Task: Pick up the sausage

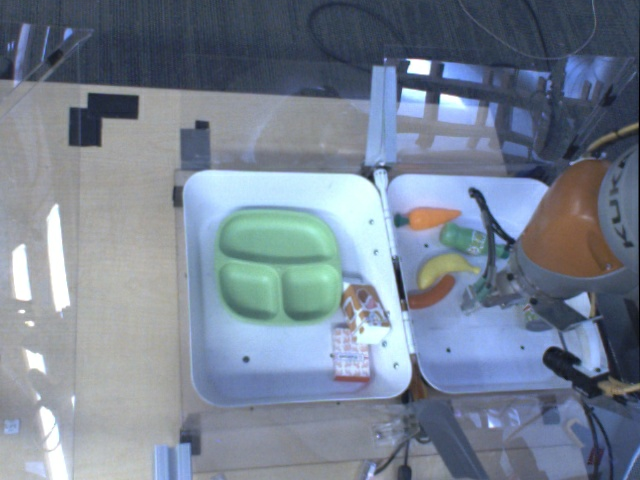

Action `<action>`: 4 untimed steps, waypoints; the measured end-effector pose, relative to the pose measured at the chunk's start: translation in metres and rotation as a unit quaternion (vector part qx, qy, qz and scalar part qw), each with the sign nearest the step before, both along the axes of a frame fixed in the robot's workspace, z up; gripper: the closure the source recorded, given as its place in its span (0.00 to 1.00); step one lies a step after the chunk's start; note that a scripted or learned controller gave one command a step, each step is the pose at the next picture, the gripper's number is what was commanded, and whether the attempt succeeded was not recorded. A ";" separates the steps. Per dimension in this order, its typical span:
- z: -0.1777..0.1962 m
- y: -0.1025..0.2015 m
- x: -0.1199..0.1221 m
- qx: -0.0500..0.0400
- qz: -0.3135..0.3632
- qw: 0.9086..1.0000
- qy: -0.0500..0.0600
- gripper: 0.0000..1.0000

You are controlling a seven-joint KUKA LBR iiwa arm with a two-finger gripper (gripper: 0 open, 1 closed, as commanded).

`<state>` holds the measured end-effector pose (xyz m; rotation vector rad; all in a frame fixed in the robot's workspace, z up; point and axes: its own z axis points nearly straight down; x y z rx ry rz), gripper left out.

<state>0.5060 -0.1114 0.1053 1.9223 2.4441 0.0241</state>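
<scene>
Two white bins sit side by side on the counter point(110, 298). The left bin point(205, 368) has a green divided plate point(277, 265) in it, plus a little carton point(364, 309) and a red-and-white packet point(351, 355) at its lower right. The right bin point(470, 368) holds a carrot point(432, 218), a green bottle point(468, 238), a banana point(447, 267) and the sausage point(431, 292), which lies just below the banana near the bin's left wall. The tool point(482, 293) hangs just right of the sausage; can't tell how its fingers are set, too blurry.

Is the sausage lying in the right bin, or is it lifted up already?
Lying in the bin. The sausage rests on the right bin floor below the banana, left of the end effector.
</scene>
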 end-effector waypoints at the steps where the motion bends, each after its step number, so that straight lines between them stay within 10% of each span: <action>1: -0.011 0.017 -0.011 0.001 -0.061 0.998 0.003 1.00; 4: -0.012 0.023 -0.011 0.004 -0.149 0.989 0.001 1.00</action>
